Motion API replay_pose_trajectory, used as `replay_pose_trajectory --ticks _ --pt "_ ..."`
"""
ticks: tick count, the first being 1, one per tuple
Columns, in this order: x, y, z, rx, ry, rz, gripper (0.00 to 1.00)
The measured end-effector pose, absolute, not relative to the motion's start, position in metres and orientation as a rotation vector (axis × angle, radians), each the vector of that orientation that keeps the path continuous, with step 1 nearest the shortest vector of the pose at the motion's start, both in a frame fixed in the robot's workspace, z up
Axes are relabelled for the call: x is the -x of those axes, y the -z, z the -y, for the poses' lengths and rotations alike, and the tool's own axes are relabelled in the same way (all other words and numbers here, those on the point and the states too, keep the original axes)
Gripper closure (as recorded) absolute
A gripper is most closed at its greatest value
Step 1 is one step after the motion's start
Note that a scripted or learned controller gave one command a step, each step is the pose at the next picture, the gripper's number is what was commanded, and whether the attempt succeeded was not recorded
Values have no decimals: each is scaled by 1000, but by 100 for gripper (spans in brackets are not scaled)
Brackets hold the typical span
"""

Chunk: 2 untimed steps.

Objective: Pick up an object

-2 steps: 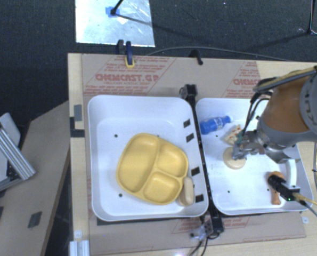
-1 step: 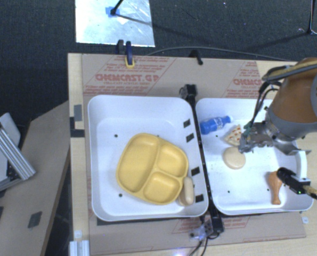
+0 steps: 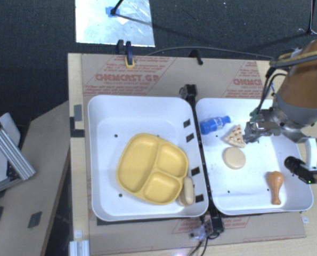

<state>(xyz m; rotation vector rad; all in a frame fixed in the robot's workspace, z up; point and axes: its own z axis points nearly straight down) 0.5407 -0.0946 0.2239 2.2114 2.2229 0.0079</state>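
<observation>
While the end effector (image 3: 252, 131) hung just right of the pizza slice (image 3: 234, 136), its grip could not be judged. Around that slice lay a blue bottle (image 3: 214, 124) above-left, a round cookie (image 3: 234, 158) below, and a drumstick (image 3: 275, 186) lower right.

The bench (image 3: 78, 196) carries a printed cardboard sheet (image 3: 147, 73). On the sheet, two white bins touch: left bin (image 3: 102, 143) at nine o'clock, right bin (image 3: 294, 193) at three.

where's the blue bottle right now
The blue bottle lies on its side in the right bin, near its upper left corner, just left of the pizza slice and above the round cookie.
</observation>
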Motion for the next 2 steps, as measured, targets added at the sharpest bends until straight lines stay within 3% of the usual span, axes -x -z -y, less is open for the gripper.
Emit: replay_pose_trajectory --ticks 1,2 --pt "-539 -268 96 -2212 -7 -2222 100" --pt "-531 -267 44 -2211 -3 -2232 100"
